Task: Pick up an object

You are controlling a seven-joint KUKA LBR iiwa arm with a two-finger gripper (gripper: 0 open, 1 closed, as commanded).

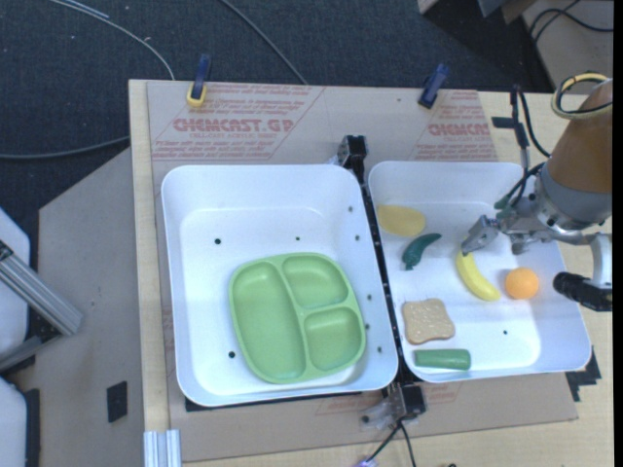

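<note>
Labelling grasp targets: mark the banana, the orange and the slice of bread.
banana (476, 276): camera view, middle of its curved body.
orange (523, 284): camera view, centre of the fruit.
slice of bread (427, 321): camera view, middle of its top face.

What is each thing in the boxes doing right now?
Green tray: flat in left bin, compartments bare.
Banana: lying in right bin, beside end effector.
Orange: loose.
Toast: lying flat.
Green pepper: lying loose.
</note>
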